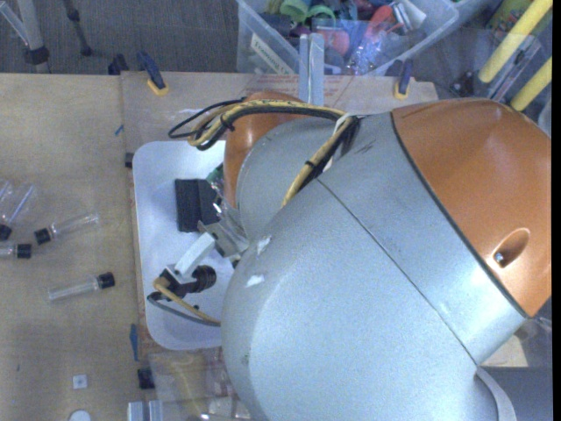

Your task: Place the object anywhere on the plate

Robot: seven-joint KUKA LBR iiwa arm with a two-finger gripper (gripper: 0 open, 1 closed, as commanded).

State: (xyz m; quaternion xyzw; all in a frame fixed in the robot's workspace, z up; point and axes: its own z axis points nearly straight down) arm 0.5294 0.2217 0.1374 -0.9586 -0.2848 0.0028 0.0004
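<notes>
Apparently unresolved; arm (368, 261) covers most of white bin (151, 178); gripper (224, 228) low over bin, grip state cannot tell; object and plate hidden under arm; placement unconfirmed.

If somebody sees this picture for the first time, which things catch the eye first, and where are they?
The grey arm with its orange band dominates, covering the centre and right and hiding much of the white bin beneath it. At the top stands a clear box of colourful items. On the left, small clear vials with black caps lie scattered on the bench.
</notes>
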